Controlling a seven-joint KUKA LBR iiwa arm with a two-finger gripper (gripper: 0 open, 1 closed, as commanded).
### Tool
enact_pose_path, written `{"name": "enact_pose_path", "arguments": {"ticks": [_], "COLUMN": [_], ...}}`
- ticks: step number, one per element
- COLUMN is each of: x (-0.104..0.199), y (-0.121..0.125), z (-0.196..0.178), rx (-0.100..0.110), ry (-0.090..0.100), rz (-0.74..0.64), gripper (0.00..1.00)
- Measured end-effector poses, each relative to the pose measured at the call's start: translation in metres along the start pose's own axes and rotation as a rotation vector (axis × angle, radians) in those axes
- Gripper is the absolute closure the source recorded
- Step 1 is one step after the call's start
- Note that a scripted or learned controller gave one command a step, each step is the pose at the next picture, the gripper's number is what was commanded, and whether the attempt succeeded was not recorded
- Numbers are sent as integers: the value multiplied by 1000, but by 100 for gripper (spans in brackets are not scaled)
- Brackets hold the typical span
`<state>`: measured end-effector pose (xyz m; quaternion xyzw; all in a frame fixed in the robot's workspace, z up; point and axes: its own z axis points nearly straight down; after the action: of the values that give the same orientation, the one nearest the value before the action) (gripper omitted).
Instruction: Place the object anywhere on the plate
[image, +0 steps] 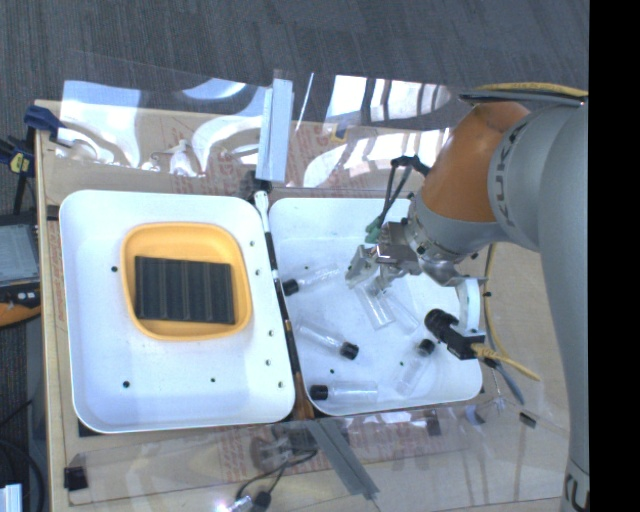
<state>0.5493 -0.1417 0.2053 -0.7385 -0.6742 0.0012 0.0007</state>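
A yellow, rounded-square plate (225, 240) with a dark ribbed insert is being held in the left white bin (90, 380). In the right white bin (320, 225), several clear plastic tubes with black caps are lying scattered: one (328, 339) near the middle, one (345, 392) by the front wall, one (413, 366) toward the right. The gripper (378, 268) is being lowered over a further clear tube (380, 308) just below its tip. Whether anything is being grasped cannot be told, the fingers being too blurred against the clear plastic. The picking step is judged to be in hand. A secure grip on a tube is called for next, followed by a lift and carry across the divider to the plate.
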Motion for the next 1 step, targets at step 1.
{"name": "enact_pose_path", "arguments": {"ticks": [1], "x": [29], "y": [-53], "z": [51], "rx": [4], "ry": [3], "rz": [-205], "gripper": [100]}}
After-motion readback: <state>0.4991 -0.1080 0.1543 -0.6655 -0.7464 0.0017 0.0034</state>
